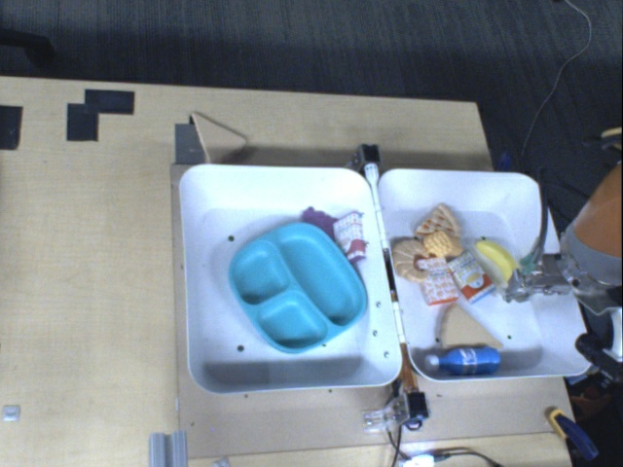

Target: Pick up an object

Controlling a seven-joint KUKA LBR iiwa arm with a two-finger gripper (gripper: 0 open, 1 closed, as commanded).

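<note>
Arm pokes in low from the right; gripper (pixel 521 285) sits over the right bin (pixel 506 191), can't tell its grip. Yellow banana (pixel 494 258) lies just left of it; blue bottle (pixel 469 360) further down.

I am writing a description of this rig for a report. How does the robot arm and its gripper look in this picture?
At the view's right edge, the arm shows an orange band above a grey wrist section. The gripper is a slim metallic-grey part reaching over the right bin. A darker block sits below the wrist. I can read no markings.
</note>
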